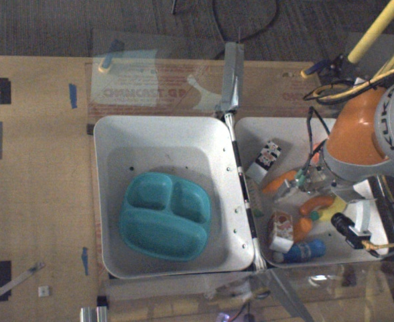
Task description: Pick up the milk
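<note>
Flat tan cardboard-covered desk (36, 200), marked with black tape squares and short blue tape strips. On it, two shallow white plastic bins side by side, touching along a metal divider: left white bin (116, 146) and right white bin (250, 131). Reaching in from the right, grey arm with an orange band (358, 139), bent over the right bin. Inside the left bin, toward its lower middle, a teal plastic tray with three compartments (165, 215), lying flat.

In the right bin, a scatter of small toy foods. Near the upper left corner, a small white milk carton with black cow patches (265, 159), tipped on its side, apart from the other items and well clear of the arm's tip. Along the bottom edge, a blue plastic bottle (305, 251) lying down. Just left of it, a small white and red box (281, 230). Beside that, an orange carrot-shaped toy (303, 228). Higher up, an orange sausage-shaped piece (279, 181) and another orange piece (316, 204), with a yellow item (332, 212) touching it.

Claw (303, 182) low over the middle of the right bin, between the orange pieces, right of the carton. Open or closed: cannot tell; too small and cluttered.
</note>
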`<control>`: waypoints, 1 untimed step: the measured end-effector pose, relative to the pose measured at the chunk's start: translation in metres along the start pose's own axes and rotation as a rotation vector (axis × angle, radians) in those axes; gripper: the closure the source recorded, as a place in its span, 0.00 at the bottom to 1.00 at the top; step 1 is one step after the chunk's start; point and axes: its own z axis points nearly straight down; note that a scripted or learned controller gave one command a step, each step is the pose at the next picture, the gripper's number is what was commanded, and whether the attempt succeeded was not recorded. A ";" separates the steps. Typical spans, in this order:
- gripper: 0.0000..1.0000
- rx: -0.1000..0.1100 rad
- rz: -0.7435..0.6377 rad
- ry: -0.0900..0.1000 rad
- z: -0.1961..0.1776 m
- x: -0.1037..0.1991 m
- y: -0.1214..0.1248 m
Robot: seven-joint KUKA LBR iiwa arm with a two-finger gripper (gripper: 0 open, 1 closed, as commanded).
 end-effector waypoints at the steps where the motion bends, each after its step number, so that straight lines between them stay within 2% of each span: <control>1: 0.00 0.007 0.249 0.001 -0.009 -0.061 0.007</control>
